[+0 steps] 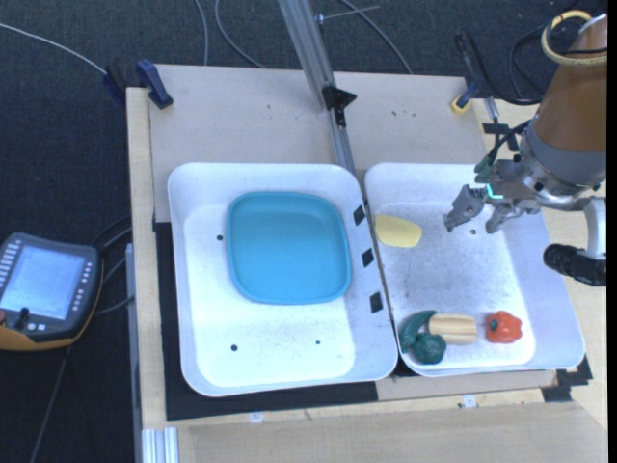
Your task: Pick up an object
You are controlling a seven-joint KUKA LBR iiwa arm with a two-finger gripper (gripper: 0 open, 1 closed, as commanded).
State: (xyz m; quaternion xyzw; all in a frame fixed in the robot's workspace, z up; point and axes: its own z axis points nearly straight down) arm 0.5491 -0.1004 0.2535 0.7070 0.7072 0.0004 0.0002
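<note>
My gripper (479,214) hangs over the upper middle of the right bin (549,287), fingers apart and nothing between them. A pale yellow lemon-shaped piece (397,231) lies to its left near the bin's left wall. Along the bin's front edge lie a dark green vegetable (422,338), a tan cylinder (453,328) and a red pepper (502,327). A blue square plate (288,247) rests in the left bin (202,355).
A metal pole (313,56) slants down from the top toward the gap between the bins. A black part (576,263) of the arm overhangs the right bin's right wall. A teach pendant (43,287) lies off the bench at the left. Cables cross the dark floor behind.
</note>
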